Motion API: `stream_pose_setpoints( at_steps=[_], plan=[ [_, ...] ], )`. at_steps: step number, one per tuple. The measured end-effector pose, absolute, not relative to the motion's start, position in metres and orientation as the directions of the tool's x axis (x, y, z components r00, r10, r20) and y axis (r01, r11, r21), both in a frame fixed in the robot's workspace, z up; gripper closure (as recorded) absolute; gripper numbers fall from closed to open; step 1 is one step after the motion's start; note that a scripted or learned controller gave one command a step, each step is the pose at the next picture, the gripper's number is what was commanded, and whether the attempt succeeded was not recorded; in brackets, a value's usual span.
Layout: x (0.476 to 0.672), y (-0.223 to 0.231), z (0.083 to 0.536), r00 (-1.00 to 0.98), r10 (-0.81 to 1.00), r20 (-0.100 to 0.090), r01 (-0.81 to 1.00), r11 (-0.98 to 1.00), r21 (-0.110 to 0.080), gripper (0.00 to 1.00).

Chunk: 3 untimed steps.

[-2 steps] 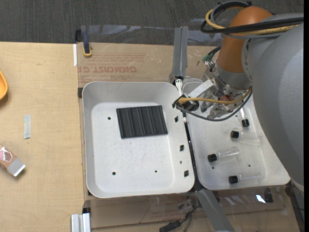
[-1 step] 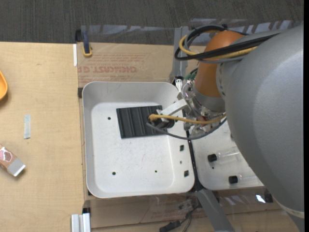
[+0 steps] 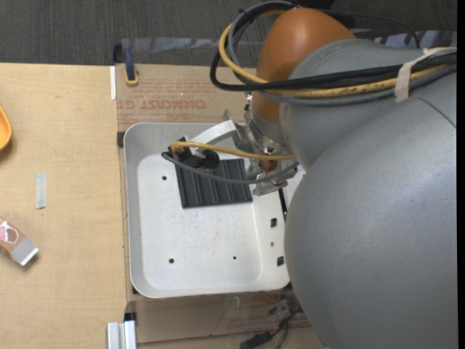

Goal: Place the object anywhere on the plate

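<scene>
One white bin [image 3: 196,267], arm [image 3: 378,195] overhead.

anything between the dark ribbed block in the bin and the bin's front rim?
No. In the camera view, the stretch from the dark ribbed block to the white bin's front rim is bare white floor, marked only by a few small dark dots.

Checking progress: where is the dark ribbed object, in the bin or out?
In. The dark ribbed object lies flat on the floor of the white bin, inside its rim, partly under the arm.
</scene>
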<state>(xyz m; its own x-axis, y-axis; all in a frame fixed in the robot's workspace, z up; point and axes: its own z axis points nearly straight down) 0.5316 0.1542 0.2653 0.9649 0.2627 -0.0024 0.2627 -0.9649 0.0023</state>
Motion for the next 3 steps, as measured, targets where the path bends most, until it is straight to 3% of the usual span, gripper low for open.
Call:
stream_pose_setpoints(
  at_steps=[1, 2, 3],
  plan=[
    [0.537, 0.215, 0.091, 0.981, 0.193, -0.003, 0.193, -0.981, 0.002, 1.00],
    [0.593, 0.226, 0.092, 0.981, 0.195, -0.001, 0.195, -0.981, 0.001, 1.00],
    [0.510, 0.227, 0.158, 0.930, 0.368, -0.005, 0.368, -0.930, 0.003, 1.00]
  ],
)
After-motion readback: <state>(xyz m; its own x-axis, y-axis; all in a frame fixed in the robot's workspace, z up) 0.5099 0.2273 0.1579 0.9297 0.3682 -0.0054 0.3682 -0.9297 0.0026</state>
